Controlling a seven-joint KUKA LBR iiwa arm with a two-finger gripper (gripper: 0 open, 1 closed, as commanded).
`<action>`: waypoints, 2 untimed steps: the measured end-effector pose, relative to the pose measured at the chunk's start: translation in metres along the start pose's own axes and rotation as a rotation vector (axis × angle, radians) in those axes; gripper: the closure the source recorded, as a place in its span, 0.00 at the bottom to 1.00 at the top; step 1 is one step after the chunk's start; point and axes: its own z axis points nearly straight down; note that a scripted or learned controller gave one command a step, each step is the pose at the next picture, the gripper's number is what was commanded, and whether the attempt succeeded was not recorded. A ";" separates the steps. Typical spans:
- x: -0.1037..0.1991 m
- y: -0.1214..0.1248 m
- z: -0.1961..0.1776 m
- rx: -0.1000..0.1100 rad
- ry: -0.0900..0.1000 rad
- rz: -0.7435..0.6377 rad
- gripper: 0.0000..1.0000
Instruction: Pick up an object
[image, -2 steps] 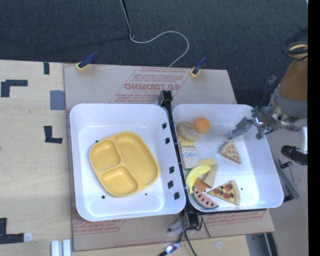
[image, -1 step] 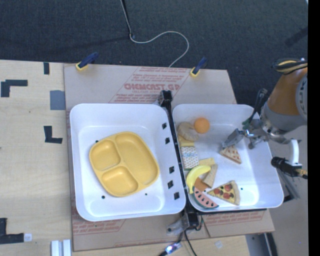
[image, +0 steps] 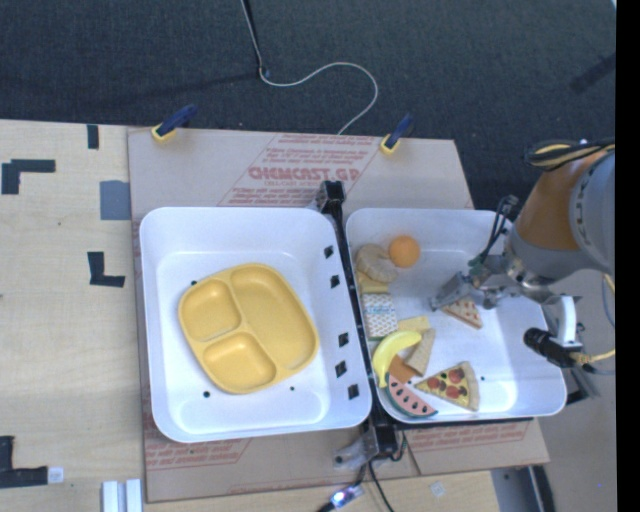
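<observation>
Camera view is showing our two-finger gripper (image: 452, 295) hovering in the right white bin (image: 520, 400), beside 1 small tan triangular toast piece (image: 464, 314) lying just below-right of its tips; whether it is clenched, we cannot tell.

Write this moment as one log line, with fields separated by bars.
gripper: low in right white bin | nearest: small triangular toast-coloured wedge | grasp: not confirmed | yellow divided plate: left white bin

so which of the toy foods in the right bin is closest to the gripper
The small triangular wedge, right beside the gripper. The pizza slice, banana and orange ball lie farther off.
</observation>
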 end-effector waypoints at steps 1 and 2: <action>0.000 0.001 -0.013 -0.002 -0.001 0.000 1.00; 0.002 0.012 -0.067 -0.005 0.001 0.001 1.00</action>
